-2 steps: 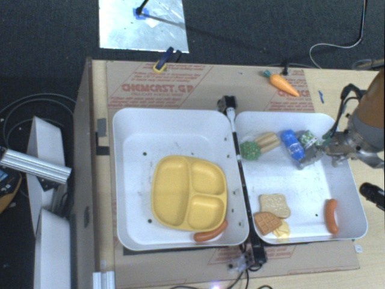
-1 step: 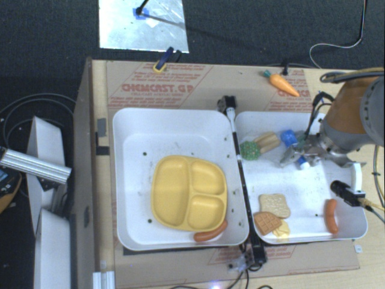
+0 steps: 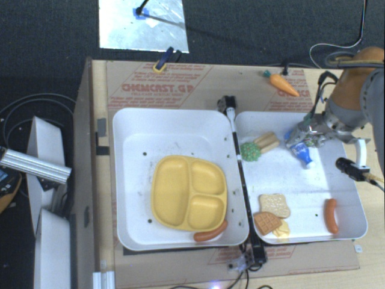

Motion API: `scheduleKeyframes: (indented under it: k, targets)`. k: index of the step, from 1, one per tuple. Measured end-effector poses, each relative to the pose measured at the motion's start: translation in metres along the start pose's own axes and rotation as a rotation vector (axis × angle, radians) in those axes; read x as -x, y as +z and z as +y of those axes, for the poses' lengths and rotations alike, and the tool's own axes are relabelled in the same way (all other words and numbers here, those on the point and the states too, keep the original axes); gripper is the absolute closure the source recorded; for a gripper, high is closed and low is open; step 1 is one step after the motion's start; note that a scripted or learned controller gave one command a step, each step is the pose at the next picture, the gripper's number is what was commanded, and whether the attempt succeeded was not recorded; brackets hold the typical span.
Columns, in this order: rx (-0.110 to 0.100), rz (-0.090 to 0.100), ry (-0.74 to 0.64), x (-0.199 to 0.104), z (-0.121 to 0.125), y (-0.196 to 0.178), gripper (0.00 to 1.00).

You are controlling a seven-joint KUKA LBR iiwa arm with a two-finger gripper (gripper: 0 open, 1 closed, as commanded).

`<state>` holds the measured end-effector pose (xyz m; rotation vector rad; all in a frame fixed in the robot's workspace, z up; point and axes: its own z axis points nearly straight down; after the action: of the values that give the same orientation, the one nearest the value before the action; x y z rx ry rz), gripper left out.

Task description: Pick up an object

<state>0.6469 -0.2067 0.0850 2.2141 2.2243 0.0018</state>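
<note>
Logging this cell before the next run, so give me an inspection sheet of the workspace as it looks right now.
Surface: bench bears left bin and right bin.
Job's things: right bin holds broccoli, blue item, sandwich, sausage; left bin holds yellow tray, second sausage.
Clutter: carrot on the bench, outside the bins.
Grippers: end effector low by the blue item; grasp unclear.
Cables: black loops at left.
Surroundings: dark carpet, shiny sheet.
</note>
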Motion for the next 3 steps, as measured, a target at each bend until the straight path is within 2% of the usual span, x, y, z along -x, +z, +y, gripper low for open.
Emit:
scheduleKeyframes:
  k: [1, 2, 3]
  targets:
    - [0.0, 0.001, 0.0, -0.029, -0.014, 0.0, 0.0]
    - [-0.008, 0.002, 0.0, -0.053, 0.01, 0.001, 0.0]
    - [0.0, 0.002, 0.0, -0.108, 0.023, 0.0, 0.0]
